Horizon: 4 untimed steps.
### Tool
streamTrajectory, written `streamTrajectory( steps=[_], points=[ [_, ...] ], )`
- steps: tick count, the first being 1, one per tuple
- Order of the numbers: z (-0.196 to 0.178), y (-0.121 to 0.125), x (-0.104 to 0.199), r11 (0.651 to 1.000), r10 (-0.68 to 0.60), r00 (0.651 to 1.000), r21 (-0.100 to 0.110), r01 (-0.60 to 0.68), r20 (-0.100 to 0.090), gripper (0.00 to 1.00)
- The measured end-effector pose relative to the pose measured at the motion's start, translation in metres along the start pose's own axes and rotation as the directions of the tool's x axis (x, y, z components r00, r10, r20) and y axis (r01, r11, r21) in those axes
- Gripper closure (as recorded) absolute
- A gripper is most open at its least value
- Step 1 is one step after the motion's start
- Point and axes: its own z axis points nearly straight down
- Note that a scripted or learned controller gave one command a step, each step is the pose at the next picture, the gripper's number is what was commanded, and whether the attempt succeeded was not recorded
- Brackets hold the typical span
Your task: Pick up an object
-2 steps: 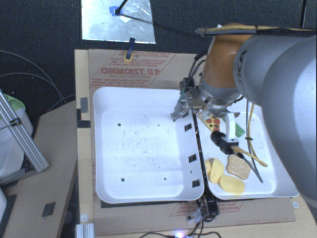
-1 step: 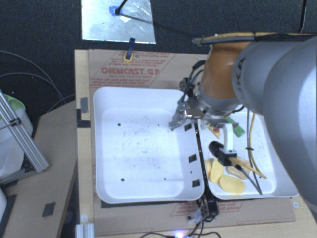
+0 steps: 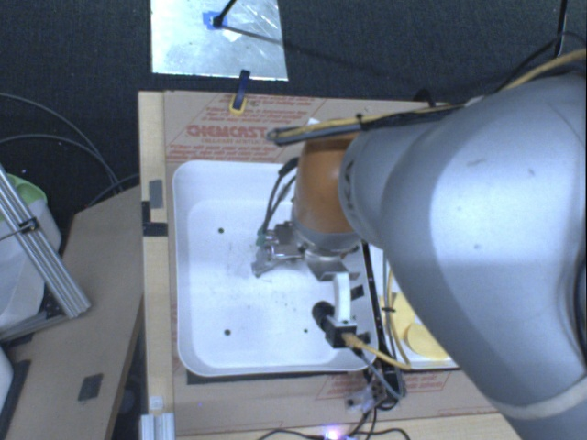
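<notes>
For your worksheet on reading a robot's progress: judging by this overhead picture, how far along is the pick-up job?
Done: the arm has reached over the left bin, its gripper low above the bin floor. In hand: nothing visible at the gripper. Left: grasping and lifting an object; a yellow item lies in the right bin, partly hidden by the arm.

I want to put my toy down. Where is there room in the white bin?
The left bin is bare along its left wall and across its front, near the bottom rim. The middle and right side are crowded: the arm hangs over them, and the gripper sits low near the centre.
</notes>
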Motion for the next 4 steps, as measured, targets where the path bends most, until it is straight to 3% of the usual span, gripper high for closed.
streamTrajectory(
  steps=[1, 2, 3, 4],
  points=[
    [0.014, 0.061, 0.022, 1.0, 0.005, 1.0, -0.011, -0.005, 0.001, 0.0],
    [0.015, -0.019, -0.021, 1.0, 0.013, 1.0, 0.002, -0.013, 0.004, 0.0],
    [-0.093, 0.052, -0.095, 1.0, 0.015, 1.0, -0.021, -0.015, 0.005, 0.0],
    [-0.088, 0.094, -0.202, 1.0, 0.018, 1.0, -0.012, -0.017, 0.008, 0.0]
  ],
)
